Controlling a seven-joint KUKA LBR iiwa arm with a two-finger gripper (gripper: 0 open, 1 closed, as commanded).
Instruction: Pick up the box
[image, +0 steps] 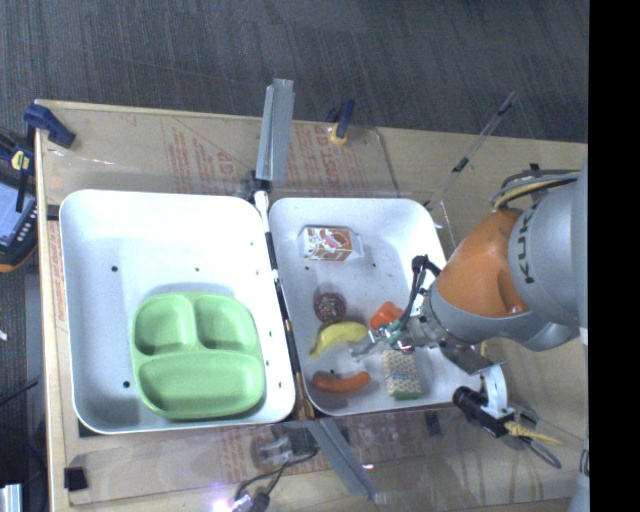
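Prob. robot lab: clamped bench (420, 160), bins (90, 250), toy food.

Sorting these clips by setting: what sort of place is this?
Likely a robotics lab bench: two white bins clamped to a plywood board, toy food such as a banana, and a KUKA arm.

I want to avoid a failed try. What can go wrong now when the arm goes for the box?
1. The gripper sits low among the banana, orange item and sponge, so it may knock them.
2. The box lies apart, close to the right bin's far wall, which may block one finger.
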